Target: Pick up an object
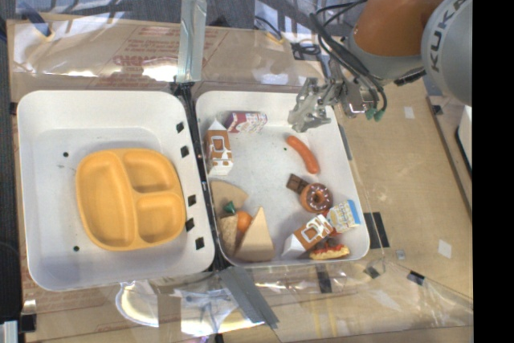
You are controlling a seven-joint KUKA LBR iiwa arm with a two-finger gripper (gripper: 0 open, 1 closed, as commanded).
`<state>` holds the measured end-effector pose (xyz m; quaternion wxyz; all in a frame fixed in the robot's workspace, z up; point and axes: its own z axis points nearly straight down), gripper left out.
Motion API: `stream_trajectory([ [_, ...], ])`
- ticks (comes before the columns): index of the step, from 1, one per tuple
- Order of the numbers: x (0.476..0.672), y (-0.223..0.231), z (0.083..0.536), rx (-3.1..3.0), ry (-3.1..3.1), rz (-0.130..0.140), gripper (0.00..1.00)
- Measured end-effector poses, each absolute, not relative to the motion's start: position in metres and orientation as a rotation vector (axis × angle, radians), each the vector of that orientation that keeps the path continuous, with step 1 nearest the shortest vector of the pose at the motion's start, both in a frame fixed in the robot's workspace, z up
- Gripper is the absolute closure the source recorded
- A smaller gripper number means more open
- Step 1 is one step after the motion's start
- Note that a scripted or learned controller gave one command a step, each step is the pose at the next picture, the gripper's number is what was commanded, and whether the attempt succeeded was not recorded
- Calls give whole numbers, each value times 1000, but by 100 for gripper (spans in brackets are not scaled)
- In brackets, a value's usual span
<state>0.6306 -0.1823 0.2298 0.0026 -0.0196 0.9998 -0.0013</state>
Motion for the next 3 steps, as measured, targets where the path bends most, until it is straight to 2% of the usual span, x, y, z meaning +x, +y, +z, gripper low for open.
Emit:
stream_trajectory([
  [1, 659, -203, 257, -255, 3129, -1, 100],
  [2, 661, -202, 264, -260, 3128, -1, 100],
  [3, 658, -209, 277, -575, 3087, 0, 100],
])
